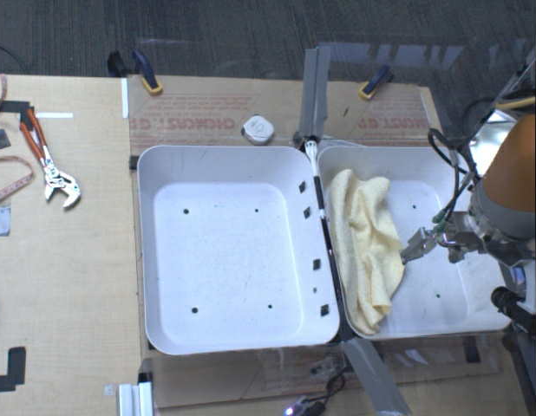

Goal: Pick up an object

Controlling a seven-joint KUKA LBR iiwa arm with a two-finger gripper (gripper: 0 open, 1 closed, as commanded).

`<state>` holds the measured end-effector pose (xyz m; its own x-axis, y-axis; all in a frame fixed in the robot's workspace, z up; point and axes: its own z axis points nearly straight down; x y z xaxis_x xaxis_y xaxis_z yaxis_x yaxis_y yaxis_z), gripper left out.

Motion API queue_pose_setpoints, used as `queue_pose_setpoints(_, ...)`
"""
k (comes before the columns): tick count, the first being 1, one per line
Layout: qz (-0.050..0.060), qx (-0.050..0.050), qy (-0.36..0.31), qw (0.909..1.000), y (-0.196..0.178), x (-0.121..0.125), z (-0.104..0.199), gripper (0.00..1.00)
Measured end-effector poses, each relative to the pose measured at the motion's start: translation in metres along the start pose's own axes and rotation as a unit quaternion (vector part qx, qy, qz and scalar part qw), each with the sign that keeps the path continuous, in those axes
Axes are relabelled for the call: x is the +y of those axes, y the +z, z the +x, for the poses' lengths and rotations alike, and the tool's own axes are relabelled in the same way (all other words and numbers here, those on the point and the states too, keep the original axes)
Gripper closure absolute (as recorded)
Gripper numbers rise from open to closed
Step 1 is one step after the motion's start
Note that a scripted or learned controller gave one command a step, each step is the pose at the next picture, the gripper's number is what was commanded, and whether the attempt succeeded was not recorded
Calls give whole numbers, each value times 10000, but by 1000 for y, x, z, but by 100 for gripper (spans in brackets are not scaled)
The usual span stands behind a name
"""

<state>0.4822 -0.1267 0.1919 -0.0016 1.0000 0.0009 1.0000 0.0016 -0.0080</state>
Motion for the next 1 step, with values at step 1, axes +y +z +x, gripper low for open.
queue_pose_setpoints(1,-11,-1,-401,9992,78,81,-29,0)
